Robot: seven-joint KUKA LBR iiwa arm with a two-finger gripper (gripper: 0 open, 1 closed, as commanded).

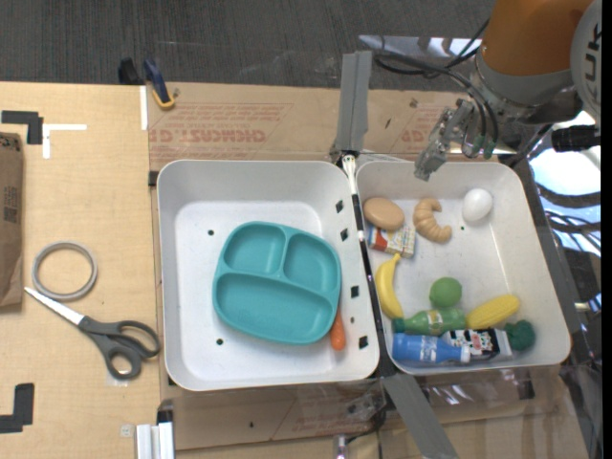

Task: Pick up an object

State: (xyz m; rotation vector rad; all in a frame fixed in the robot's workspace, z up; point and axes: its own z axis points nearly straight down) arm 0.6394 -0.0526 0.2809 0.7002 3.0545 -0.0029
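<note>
White egg in right bin, just below claw

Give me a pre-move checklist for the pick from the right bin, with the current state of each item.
1. Gripper above the right bin: ok, it hangs over the far rim, nothing between its fingers.
2. Finger opening: ok, the fingers look spread apart.
3. Isolated target available: ok, the white egg lies apart from its neighbours, and the croissant sits near it.
4. Clutter at the near side: not ok, the blue bottle, corn cob and green ball are packed together.
5. Banana: not ok, it lies close against the bin's left wall.
6. Left bin: ok, the teal divided plate and carrot are away from the arm's path.
</note>
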